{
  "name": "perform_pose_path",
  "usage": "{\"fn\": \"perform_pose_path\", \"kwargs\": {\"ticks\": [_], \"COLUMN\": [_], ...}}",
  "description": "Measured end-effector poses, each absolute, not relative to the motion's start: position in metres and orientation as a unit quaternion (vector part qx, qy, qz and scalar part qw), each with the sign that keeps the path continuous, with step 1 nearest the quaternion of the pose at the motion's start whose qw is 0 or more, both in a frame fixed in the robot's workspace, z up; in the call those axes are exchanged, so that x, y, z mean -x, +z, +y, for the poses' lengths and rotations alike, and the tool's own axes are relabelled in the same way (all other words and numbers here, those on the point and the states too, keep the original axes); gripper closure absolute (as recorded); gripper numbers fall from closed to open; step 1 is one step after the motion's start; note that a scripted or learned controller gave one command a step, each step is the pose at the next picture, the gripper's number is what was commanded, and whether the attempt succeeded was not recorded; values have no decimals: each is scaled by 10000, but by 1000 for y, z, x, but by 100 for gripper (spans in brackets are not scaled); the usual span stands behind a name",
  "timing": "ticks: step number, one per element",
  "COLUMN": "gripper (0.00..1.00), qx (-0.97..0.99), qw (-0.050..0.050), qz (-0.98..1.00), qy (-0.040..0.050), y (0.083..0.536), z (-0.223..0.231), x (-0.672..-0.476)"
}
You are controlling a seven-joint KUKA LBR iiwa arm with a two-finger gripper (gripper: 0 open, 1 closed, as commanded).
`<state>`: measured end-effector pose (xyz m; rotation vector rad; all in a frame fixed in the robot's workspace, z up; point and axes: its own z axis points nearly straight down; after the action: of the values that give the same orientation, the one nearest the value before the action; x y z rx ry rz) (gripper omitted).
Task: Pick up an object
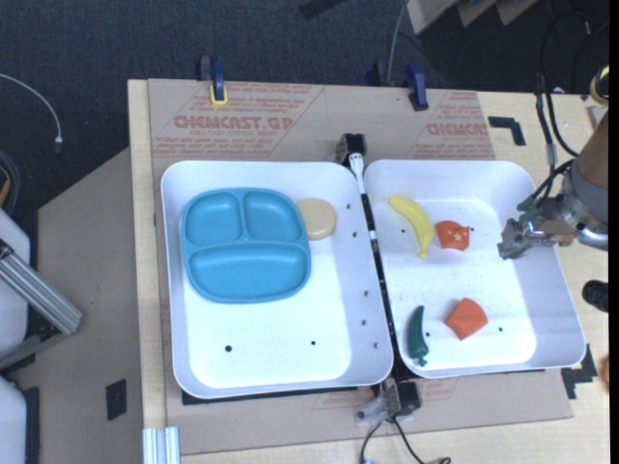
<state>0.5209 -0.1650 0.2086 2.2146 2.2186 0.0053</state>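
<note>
The gripper (514, 241), dull metal, hangs over the right edge of the right bin (503, 177); it is too small and blurred to tell how it stands or whether it has hold of anything. That glossy white bin holds a curved yellow banana (414, 223), a red tomato-like piece (453, 235), an orange wedge (466, 318) and a dark green pepper (416, 334). In the left bin (280, 356) a smooth blue divided plate (247, 244) touches a pale round disc (317, 217).

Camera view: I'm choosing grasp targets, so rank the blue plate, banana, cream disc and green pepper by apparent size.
1. blue plate, clearly largest
2. banana
3. green pepper and cream disc: too alike to rank; the pepper is longer, the disc wider.
</note>
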Motion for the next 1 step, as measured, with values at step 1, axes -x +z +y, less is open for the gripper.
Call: {"fn": "perform_pose_path", "kwargs": {"ticks": [1], "gripper": [100], "qx": [-7062], "qw": [39], "qz": [7080], "qy": [20], "y": [270], "z": [-158], "x": [-523]}}
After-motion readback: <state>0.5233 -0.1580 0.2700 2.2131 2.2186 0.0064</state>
